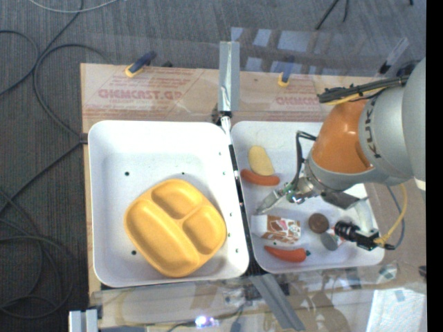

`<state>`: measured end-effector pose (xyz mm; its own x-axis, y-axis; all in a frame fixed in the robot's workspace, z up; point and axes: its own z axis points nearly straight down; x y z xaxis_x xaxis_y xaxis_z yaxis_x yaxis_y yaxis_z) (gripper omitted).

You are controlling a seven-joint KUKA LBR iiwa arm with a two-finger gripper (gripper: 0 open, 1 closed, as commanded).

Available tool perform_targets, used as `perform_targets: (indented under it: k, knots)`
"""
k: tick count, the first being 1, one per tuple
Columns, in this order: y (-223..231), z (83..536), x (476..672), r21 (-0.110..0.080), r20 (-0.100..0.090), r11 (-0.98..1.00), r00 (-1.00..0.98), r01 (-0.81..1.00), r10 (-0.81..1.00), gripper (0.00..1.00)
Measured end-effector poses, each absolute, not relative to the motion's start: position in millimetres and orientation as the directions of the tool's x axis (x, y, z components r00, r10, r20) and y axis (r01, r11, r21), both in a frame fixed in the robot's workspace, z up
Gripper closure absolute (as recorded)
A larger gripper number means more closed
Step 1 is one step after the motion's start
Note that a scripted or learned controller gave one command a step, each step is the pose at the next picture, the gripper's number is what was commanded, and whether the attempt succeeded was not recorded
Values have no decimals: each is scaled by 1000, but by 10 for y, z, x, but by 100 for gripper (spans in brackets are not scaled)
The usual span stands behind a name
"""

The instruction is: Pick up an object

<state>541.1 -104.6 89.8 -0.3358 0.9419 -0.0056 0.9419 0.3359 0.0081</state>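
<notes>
Overhead, grey arm with orange band point(342, 140) reaching into the right shallow white bin point(243, 185). Two-finger gripper point(277, 198) low over the bin floor, thin metal fingers point(268, 203) apart, clamping nothing. Just beside: orange sausage-shaped toy point(259, 178), pale yellow oval piece point(261, 160) above it. Nearer front: printed square packet point(282, 228), red chili-shaped toy point(285, 254), small brown round disc point(318, 222). Yellow three-compartment plastic tray point(176, 226) tilted in the left white bin point(118, 151).

One fixed camera above the bench point(104, 88), slanted down over both white bins point(111, 144).
</notes>
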Motion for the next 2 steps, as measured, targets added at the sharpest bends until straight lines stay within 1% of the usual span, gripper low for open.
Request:
perform_targets:
  k: [1, 2]
  knots:
    - [-1131, 904, 4884, 13, -9, 373, -373, 928, 928, 0]
    - [-1123, 1023, 4907, 19, -10, 373, -373, 928, 928, 100]
